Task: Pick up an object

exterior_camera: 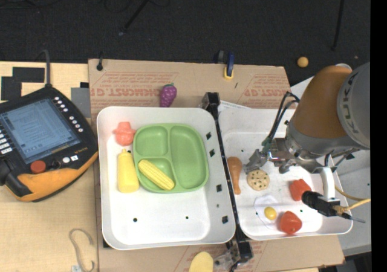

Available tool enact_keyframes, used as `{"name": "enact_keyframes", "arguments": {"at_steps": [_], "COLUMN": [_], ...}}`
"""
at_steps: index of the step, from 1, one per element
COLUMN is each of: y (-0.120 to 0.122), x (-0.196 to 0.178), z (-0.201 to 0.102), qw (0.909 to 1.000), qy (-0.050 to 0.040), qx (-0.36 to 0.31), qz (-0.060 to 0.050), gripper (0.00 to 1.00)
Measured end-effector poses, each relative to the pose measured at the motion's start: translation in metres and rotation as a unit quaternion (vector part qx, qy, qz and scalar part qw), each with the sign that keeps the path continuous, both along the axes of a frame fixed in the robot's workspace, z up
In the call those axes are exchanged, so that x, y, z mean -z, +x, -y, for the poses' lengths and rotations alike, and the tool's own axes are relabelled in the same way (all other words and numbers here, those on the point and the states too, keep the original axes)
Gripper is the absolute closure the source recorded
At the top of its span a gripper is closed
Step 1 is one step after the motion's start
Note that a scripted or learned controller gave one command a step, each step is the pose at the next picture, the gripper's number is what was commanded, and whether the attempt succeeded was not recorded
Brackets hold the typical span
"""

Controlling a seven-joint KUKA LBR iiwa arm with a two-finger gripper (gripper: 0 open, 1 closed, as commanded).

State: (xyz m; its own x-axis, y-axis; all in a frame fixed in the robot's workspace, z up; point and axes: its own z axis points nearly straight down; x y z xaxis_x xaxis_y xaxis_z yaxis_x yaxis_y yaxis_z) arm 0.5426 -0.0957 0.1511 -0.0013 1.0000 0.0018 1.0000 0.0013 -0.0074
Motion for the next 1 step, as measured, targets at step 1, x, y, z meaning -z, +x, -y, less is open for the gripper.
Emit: {"name": "enact_keyframes", "arguments": {"at_steps": [1], "y": [0.0011], "x": [0.0443], "z": [-0.0059], "qw": [1.0000], "qy": [0.0000], "qx": [0.000], "qz": [0.000], "gripper": [0.00]}}
